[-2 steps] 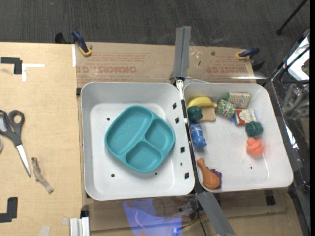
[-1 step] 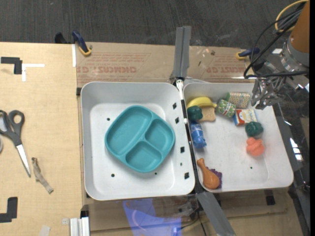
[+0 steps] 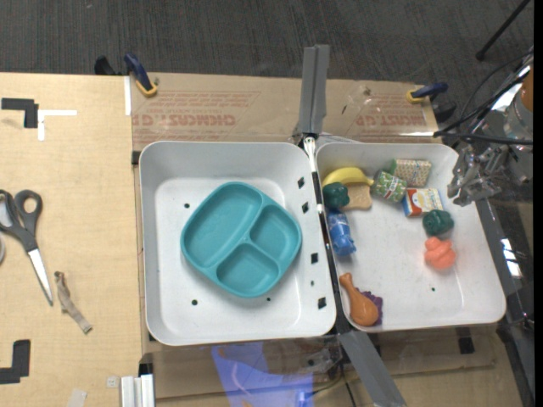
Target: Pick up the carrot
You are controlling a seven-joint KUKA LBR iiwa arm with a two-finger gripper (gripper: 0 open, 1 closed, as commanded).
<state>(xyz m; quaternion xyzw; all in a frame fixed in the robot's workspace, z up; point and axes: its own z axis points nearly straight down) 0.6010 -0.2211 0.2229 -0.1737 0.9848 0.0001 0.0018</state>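
Now the metal two-finger gripper (image 3: 472, 181), its grip state impossible to tell, hangs at the right bin's (image 3: 475, 312) far-right rim, while the orange toy carrot (image 3: 360, 302) lies well apart, diagonally toward the near-left corner, thin end pointing up-left.

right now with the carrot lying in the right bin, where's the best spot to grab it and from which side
Probably the fat orange body of the carrot, from straight above. It lies flat near the right bin's front left corner, its thin end pointing up-left. Its left side runs along the bin wall, so closing across the width looks tight.
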